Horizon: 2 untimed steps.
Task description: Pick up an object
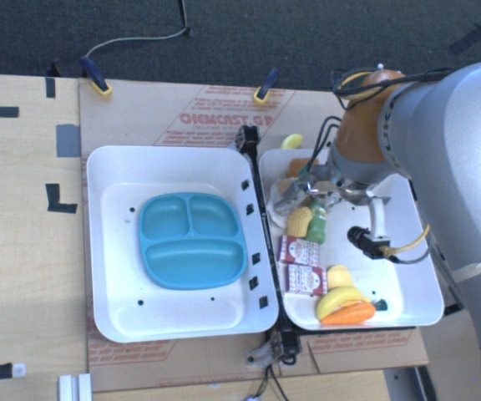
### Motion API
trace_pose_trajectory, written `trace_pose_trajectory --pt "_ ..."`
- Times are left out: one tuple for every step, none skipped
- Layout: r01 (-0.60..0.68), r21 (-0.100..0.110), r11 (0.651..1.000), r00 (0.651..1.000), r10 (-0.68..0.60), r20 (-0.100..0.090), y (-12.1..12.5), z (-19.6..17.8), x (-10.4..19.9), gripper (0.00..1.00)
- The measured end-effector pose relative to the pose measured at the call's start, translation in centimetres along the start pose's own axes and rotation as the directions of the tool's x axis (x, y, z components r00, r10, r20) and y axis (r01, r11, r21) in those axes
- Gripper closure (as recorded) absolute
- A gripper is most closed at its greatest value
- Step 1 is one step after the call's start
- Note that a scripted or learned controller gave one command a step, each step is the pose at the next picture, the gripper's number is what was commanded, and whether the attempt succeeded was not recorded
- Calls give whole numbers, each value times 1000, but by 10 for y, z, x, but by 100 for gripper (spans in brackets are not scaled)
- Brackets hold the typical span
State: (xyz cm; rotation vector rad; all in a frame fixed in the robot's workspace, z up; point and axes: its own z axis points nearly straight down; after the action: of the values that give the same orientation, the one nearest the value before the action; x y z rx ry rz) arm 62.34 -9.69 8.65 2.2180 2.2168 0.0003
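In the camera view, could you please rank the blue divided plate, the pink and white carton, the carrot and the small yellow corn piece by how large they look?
1. Blue divided plastic plate, clearly largest.
2. Pink and white printed carton.
3. Orange toy carrot, slightly smaller than the carton.
4. Small yellow toy corn piece, smallest, though partly hidden by the arm.

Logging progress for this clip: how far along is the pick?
Reach looks done: the gripper is down in the right bin, over the pile near the yellow corn piece and green item. In hand: nothing visibly gripped. Left: grasp and lift. The banana, carrot and red box lie untouched.
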Motion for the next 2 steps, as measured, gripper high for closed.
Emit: trace_pose_trajectory --pt "2 20 1000 1000 -2 3 35 1 -2 0" --pt "1 1 1000 1000 -1 -2 0 0 -5 0"
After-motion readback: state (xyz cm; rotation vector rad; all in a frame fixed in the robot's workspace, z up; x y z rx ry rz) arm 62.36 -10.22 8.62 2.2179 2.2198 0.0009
